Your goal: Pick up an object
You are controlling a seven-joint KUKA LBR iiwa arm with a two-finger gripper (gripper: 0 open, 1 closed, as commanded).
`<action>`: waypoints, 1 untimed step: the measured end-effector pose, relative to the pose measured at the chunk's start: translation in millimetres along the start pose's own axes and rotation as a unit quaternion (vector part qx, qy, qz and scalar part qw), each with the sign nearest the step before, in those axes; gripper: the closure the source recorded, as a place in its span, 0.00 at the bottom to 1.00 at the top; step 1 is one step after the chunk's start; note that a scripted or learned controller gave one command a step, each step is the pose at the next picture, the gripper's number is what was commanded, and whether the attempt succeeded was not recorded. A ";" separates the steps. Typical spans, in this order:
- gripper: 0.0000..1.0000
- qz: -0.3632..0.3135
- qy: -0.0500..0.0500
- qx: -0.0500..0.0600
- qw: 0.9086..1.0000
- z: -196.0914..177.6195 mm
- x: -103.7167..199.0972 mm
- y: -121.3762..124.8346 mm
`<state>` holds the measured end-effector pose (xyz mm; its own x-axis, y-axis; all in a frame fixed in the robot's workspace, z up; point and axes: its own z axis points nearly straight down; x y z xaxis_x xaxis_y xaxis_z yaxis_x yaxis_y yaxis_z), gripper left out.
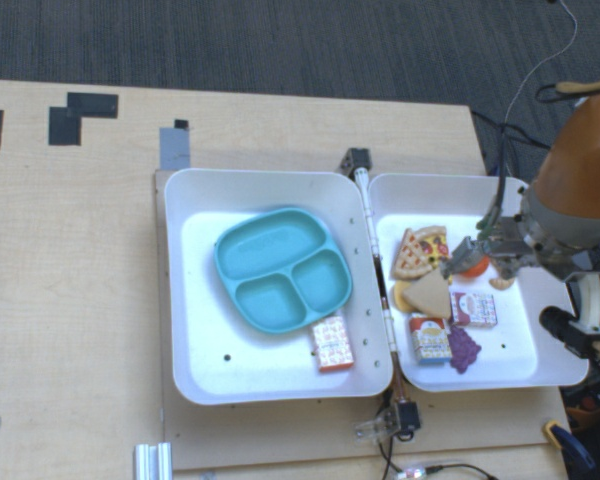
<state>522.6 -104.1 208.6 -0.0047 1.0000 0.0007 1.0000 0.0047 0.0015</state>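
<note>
Gripper (477,255): low in the right bin (540,368), above the toys; whether open or shut, cannot tell.
Pizza slice (421,251): right bin's upper left, just beside gripper, tip pointing down-left.
Divided plate (283,269): left bin (200,298).

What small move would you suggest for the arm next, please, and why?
Probably lower the gripper straight down. It hangs over the right white bin, above a cluster of toy foods beside the pizza slice and tan bread slice, with nothing visibly gripped.
</note>
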 end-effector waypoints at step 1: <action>0.00 0.001 -0.002 -0.006 1.000 115.6 20.8 -31.8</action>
<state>490.8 -83.3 93.0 -0.0022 1.0000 -0.0029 0.9999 0.0022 0.0133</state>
